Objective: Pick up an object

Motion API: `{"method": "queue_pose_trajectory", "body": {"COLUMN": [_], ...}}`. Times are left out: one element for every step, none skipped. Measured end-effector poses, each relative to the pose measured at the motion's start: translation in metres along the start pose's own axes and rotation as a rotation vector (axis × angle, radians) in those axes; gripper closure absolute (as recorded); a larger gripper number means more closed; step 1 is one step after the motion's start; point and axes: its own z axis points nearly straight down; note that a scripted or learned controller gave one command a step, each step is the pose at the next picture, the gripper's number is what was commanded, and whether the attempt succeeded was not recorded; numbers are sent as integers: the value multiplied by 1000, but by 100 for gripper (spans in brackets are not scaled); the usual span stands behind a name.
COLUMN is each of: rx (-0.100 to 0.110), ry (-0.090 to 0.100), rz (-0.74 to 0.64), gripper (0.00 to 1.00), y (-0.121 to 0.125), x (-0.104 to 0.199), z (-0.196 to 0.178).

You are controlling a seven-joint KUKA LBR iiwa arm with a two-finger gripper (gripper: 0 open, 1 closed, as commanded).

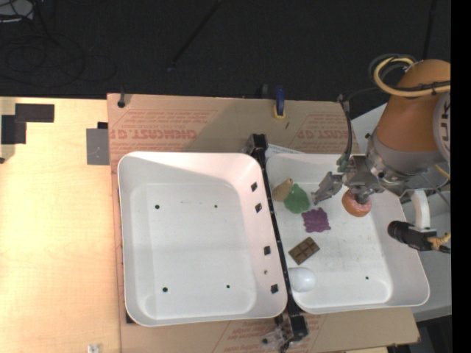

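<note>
The gripper (346, 186) hangs low over the right bin (401, 289), near that bin's far right part, with the grey arm and its orange band (412, 116) reaching in from the table's right edge. One grey finger (327, 188) juts out toward the green object (297, 199); whether the fingers are apart or together I cannot tell, since the wrist hardware covers most of them. Nothing is seen lodged between them.

The candidates for picking all lie in the right bin. A round orange-and-pink object (358, 206) sits just under the wrist, close beside the gripper. The green object rests near the bin's far left corner, touching or nearly touching a tan piece (282, 190) on its left. A flat purple piece (316, 220) lies just on the near side of the green one. A brown rectangular block (303, 251) lies nearer the middle of the bin's left side, and a white rounded object (302, 278) sits in the near left corner, hard to tell from the bin wall. The left bin (132, 234) carries none of these things.

As I judge it, the pick is not yet made: every object rests on the bin floor. The gripper is at working height among the far cluster, so closing on something and lifting it remain to be done.
</note>
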Motion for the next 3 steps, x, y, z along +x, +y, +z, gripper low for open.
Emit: {"method": "queue_pose_trajectory", "body": {"rx": [2,11,-9], "ry": [1,5,3], "rz": [0,-2,-7], "gripper": [100,100,100], "y": [0,-62,-51], "x": [-1,49,109], "z": [-10,30,-70]}}
